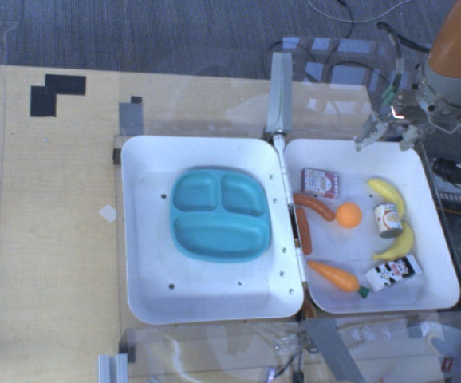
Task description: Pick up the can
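The can is a small white tin with a red label, lying on its side in the right bin, tucked inside the curve of a yellow banana. My gripper hangs over the bin's far edge, well above and behind the can. Its two fingers stand apart with nothing between them, so it is open.
The right bin also holds a red-and-white carton, two sausages, an orange ball, a carrot and a black-and-white milk carton. A blue divided plate lies in the left bin. Cables trail behind the bins.
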`<state>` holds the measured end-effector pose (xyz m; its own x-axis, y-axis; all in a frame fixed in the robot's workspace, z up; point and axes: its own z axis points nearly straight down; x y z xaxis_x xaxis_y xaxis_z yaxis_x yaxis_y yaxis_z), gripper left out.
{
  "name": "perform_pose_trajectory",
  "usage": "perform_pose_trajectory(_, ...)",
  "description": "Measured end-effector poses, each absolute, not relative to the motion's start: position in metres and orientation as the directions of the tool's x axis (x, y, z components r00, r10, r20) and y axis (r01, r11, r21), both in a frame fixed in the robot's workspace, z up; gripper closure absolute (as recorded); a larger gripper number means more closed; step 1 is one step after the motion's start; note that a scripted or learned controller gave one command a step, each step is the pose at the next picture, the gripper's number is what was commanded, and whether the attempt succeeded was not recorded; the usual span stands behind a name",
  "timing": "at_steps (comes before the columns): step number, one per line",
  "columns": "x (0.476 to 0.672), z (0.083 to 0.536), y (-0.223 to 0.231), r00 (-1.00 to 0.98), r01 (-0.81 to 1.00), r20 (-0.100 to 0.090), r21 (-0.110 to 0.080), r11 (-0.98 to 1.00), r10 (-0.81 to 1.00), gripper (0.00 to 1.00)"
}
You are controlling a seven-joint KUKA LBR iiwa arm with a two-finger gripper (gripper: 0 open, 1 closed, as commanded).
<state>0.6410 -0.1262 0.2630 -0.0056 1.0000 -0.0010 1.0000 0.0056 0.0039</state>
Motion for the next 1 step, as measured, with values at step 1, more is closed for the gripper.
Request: perform_pose_trajectory(1,0.5786,0.1410,-0.1785,-0.058,0.998,-0.001,0.002,0.058,0.998,0.00)
